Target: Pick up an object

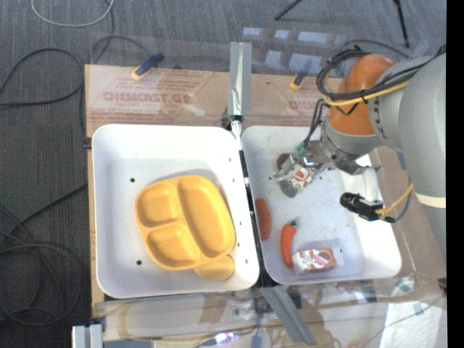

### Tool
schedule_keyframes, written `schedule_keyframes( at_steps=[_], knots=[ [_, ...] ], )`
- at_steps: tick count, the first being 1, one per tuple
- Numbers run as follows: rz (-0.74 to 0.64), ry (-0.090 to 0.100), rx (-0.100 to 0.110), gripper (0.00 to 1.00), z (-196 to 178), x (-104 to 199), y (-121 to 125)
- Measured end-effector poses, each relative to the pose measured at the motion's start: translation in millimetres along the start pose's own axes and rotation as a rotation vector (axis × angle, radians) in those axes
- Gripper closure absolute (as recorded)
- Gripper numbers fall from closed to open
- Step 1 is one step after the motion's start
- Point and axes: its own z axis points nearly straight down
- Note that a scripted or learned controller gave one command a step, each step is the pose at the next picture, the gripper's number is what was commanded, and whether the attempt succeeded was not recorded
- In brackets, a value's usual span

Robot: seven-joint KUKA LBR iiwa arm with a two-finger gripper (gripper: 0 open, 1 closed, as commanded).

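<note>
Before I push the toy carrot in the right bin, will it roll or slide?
The carrot is rounded and tapered, so it would probably roll in a curve rather than straight. It looks like smooth plastic, likely light and slippery on the white bin floor. It lies close beside the small packet, which a push may nudge.

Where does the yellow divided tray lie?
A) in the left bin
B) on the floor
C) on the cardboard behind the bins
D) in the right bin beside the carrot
A: the yellow divided tray lies on the floor of the left bin, while the carrot lies in the right bin.
</note>
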Motion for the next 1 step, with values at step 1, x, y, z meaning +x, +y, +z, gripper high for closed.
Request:
schedule_keyframes(
  at_steps=[1],
  knots=[
    [0.063, -0.003, 0.006, 1.00, -74.5, 42.5, 24.0]
  ],
)
